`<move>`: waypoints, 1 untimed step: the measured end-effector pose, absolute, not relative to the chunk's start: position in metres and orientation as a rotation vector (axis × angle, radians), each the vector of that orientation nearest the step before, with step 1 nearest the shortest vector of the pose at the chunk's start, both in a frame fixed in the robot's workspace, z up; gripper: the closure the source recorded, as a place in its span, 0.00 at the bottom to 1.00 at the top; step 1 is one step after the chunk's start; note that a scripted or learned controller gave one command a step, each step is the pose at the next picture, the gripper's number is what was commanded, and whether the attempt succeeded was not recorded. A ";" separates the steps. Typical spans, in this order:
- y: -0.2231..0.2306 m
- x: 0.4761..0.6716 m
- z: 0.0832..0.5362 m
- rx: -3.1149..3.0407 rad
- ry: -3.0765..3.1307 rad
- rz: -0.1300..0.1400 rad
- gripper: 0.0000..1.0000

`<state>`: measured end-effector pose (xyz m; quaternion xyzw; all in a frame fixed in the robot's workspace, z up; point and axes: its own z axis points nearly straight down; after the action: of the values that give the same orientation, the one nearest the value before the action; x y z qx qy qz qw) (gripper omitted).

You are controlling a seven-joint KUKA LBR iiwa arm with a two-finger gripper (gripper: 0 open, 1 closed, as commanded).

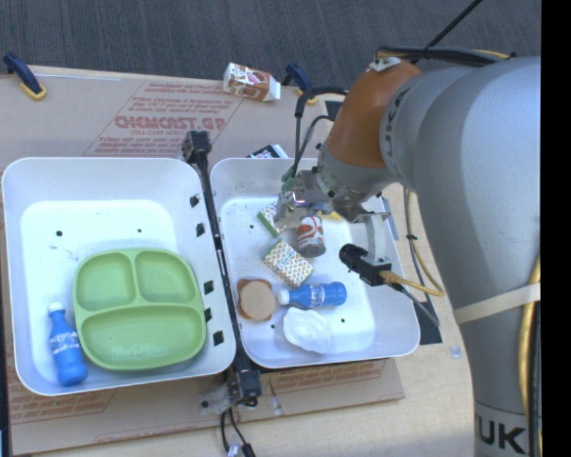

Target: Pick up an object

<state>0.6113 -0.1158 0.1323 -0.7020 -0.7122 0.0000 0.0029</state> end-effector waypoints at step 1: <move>-0.116 0.611 0.132 -2.201 -2.233 0.000 0.00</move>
<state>0.6112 -0.1158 0.1321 -0.7019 -0.7122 0.0001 0.0030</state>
